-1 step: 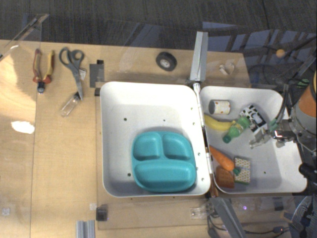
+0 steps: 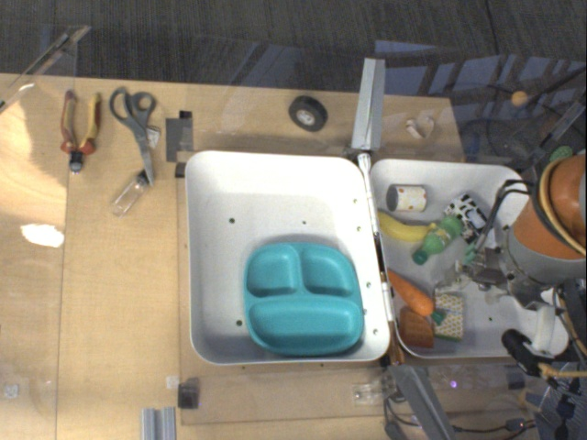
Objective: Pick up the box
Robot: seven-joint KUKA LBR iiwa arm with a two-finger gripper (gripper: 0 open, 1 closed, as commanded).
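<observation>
You have two white bins on the bench: the left bin (image 2: 211,246) holds one thing, a teal divided tray (image 2: 303,298) lying toward its near right side, and the right bin (image 2: 486,177) holds the rest. In the right bin, count one small white cylinder (image 2: 408,197) lying on its side at the far left, one yellow banana (image 2: 401,228) just near of it, one green bottle (image 2: 436,237) lying tilted with its cap end touching the banana, one black-and-white spotted toy (image 2: 470,214) at the bottle's far right, one orange carrot (image 2: 411,293) along the left wall, and one brown item (image 2: 416,330) in the near left corner. The box (image 2: 449,313) you are after is the single small patterned one, lying flat just right of the carrot and touching the brown item. The arm (image 2: 558,218) comes in from the right over the right bin, and its gripper (image 2: 479,269) sits low, just far and right of the box, near the bottle; you cannot tell from here whether its fingers are spread or closed, and nothing is visibly between them. On the bench beyond the bins you have one pair of red-handled pliers (image 2: 78,126), one pair of scissors (image 2: 138,122) and one roll of black tape (image 2: 308,113).
</observation>
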